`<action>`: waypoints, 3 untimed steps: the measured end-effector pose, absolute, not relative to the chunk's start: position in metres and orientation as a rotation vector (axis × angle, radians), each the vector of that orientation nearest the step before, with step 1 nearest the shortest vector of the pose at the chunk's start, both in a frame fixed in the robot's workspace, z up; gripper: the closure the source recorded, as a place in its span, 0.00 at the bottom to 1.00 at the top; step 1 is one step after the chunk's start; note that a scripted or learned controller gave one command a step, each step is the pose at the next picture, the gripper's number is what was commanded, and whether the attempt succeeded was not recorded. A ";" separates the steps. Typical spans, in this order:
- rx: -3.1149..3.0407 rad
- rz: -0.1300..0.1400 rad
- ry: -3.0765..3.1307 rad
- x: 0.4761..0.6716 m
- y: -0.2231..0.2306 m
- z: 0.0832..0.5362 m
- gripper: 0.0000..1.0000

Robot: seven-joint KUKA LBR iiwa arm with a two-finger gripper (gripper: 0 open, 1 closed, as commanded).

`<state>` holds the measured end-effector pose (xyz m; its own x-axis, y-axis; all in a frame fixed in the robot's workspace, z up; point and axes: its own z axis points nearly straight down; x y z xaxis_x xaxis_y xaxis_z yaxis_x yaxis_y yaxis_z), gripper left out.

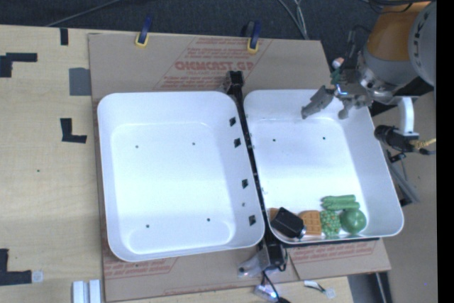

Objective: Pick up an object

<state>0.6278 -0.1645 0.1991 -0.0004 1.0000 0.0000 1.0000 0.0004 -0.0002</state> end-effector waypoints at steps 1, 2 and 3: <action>-2.218 0.006 -2.218 0.671 -0.179 0.141 0.00; -2.222 -0.003 -2.224 0.546 -0.132 0.174 0.00; -2.215 0.005 -2.223 0.587 -0.097 0.085 0.00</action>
